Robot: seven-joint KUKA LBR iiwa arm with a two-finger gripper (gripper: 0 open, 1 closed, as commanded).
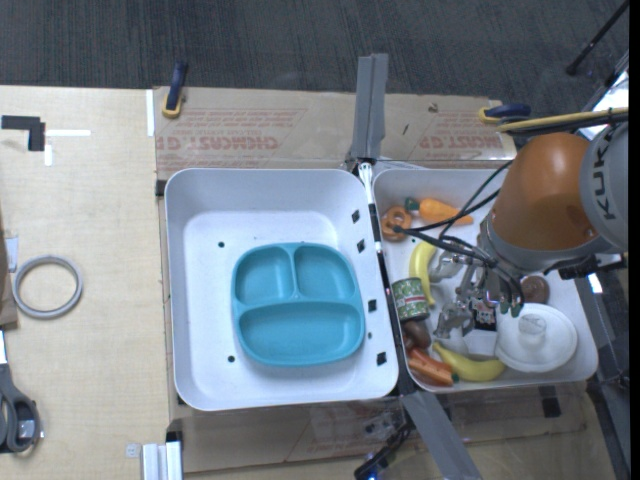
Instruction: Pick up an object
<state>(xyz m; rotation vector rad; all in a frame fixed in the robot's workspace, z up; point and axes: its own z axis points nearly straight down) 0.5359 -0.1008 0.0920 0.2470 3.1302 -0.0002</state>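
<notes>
A roll of tape (46,286) is seen on the bench (90,208) at far left. A blue divided plate (297,304) lies in the left bin (190,298). In the right bin (400,183), a green can (408,298), bananas (470,365) and a white lid (537,337) surround the lowered gripper (462,306); its state cannot be told.
</notes>
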